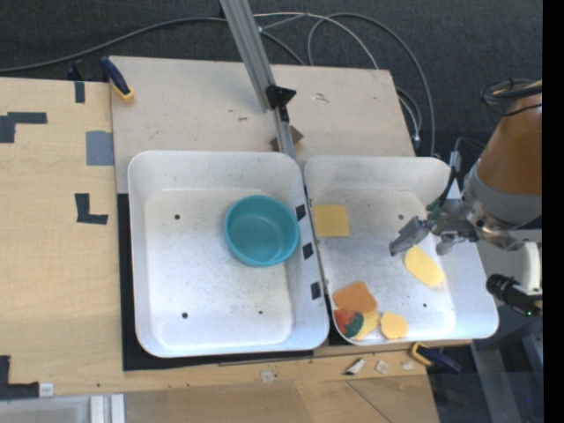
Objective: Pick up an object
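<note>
In the right bin [458, 311], nearest the cam, a small yellow round piece [393, 325] sits by its front wall w/ a red-green-yellow ball [352, 322] touching its left side & an orange piece [354, 295] just behind the ball. Further in, the yellow oblong piece [425, 267] lies right of bin centre, w/ the gripper [426, 235] above its far end, fingers spread, nothing between them. Far-left in that bin lies a yellow square [331, 220]; left of the bin's left wall, in the left bin [145, 263], stands a teal bowl [261, 229].
</note>
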`<state>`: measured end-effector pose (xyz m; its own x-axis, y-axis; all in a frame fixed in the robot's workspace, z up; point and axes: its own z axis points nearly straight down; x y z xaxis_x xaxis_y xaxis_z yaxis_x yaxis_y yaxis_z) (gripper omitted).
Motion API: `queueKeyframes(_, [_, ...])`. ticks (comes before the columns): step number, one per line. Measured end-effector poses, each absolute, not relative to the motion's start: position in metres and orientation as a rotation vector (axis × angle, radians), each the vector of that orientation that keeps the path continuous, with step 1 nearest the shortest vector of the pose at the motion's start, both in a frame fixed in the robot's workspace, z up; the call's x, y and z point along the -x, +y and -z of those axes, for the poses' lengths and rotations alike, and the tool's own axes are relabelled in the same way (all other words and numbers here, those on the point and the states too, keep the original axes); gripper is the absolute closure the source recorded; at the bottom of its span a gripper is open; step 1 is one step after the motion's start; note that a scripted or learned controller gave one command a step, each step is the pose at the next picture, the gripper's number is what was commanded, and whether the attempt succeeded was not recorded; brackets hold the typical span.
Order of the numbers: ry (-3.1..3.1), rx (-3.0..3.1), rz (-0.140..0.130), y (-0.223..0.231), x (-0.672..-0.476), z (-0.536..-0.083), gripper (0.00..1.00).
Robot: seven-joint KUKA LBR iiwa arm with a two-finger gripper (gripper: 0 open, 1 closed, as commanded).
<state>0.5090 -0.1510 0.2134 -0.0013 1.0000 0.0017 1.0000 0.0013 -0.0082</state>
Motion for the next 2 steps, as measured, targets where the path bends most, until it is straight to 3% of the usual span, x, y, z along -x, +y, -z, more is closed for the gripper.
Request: queueKeyframes(2, [-2.216,2.216,-0.007,-0.15,-0.498,-0.094,0.0])
